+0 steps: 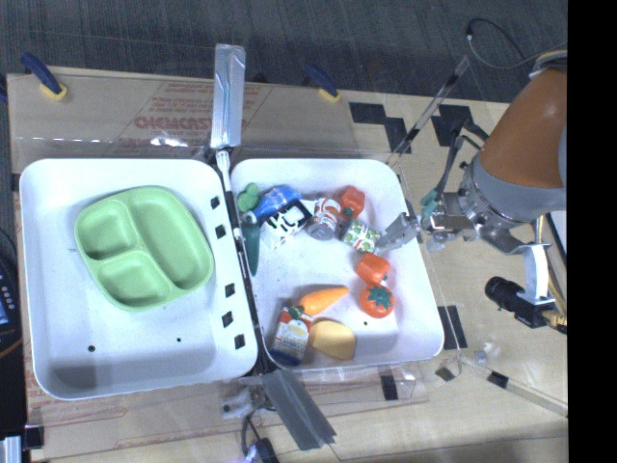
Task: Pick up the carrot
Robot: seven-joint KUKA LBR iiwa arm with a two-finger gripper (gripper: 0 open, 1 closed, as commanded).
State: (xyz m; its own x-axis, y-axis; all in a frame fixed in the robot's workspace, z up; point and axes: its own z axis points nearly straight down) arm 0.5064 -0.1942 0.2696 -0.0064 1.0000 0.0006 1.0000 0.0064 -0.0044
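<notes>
Now: carrot lies near-level, tip right (slightly up) | hand grip: cannot tell

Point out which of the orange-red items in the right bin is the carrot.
The carrot is the long, tapered orange piece lying on its side near the bin's front, just above the yellow item. The other orange-red pieces are short and rounded.

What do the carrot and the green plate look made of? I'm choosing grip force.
The carrot looks like moulded plastic: smooth orange body with a faint sheen, likely hard toy food. The green plate in the left bin also looks like plastic, matte and evenly coloured, with rounded moulded compartments. Neither can be confirmed by look alone.
</notes>
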